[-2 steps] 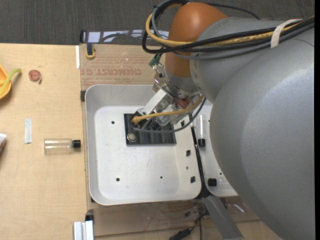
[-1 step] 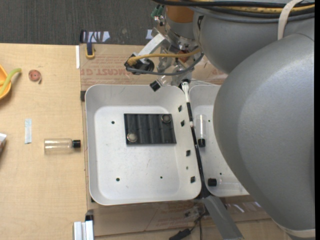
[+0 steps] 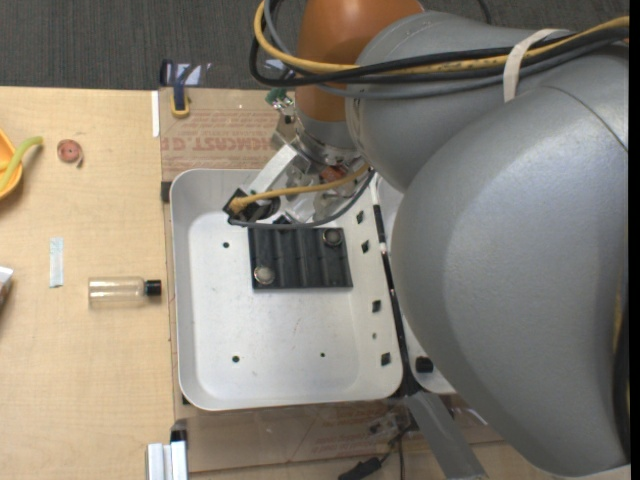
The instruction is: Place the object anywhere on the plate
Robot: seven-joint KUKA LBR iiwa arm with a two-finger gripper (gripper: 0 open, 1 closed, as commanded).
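A dark ribbed rectangular plate [image 3: 300,258] lies flat in the upper middle of the left white bin [image 3: 210,368]. A small grey round object [image 3: 264,274] rests on the plate's near left corner. My gripper [image 3: 290,204] hangs below the orange band [image 3: 345,28], right over the plate's far edge. Cables and the wrist housing crowd around it. Nothing can be seen held in it.
The big grey arm covers the right bin and the right side of the view. On the wooden bench left of the bin lie a clear bottle with a black cap [image 3: 122,289], a small white strip [image 3: 56,262], a red disc [image 3: 68,150] and an orange-yellow item [image 3: 8,163].
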